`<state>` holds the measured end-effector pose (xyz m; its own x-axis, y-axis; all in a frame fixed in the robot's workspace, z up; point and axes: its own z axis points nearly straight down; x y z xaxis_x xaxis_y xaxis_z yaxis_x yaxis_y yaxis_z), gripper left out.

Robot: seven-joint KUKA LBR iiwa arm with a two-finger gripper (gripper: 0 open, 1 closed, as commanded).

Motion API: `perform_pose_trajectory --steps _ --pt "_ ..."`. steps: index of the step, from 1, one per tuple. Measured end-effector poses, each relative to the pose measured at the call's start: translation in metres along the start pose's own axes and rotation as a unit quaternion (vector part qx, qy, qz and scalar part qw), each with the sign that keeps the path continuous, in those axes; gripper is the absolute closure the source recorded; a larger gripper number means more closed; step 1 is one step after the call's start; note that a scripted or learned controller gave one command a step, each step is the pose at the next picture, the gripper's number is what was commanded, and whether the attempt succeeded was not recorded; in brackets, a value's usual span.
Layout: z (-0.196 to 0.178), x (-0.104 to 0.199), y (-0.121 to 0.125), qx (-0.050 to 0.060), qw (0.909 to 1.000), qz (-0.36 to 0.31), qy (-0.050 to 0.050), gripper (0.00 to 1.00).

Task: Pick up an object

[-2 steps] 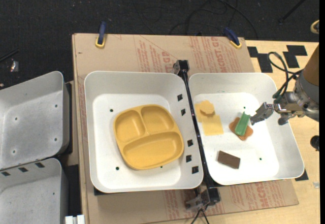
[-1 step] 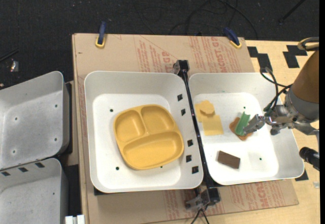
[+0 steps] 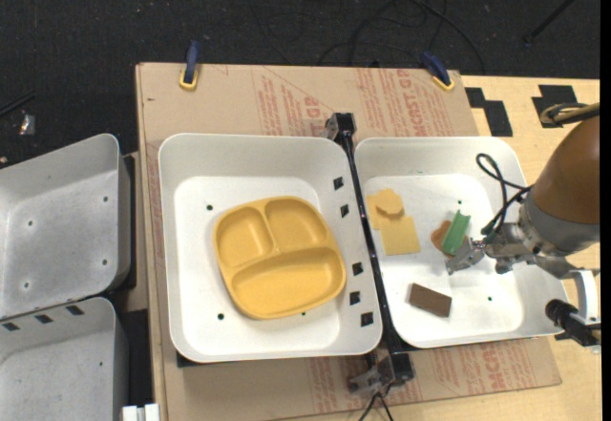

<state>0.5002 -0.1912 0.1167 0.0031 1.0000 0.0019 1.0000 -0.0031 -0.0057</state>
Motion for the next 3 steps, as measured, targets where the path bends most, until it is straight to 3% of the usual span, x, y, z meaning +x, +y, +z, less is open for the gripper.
perform_pose_trajectory --steps 1,3 --pt "-0.013 0.000 0.002 -0.003 1.0000 0.000 -0.001 1.00" --pt "-0.124 -0.017 -0.003 -0.006 1.0000 -0.002 -0.003 1.00"
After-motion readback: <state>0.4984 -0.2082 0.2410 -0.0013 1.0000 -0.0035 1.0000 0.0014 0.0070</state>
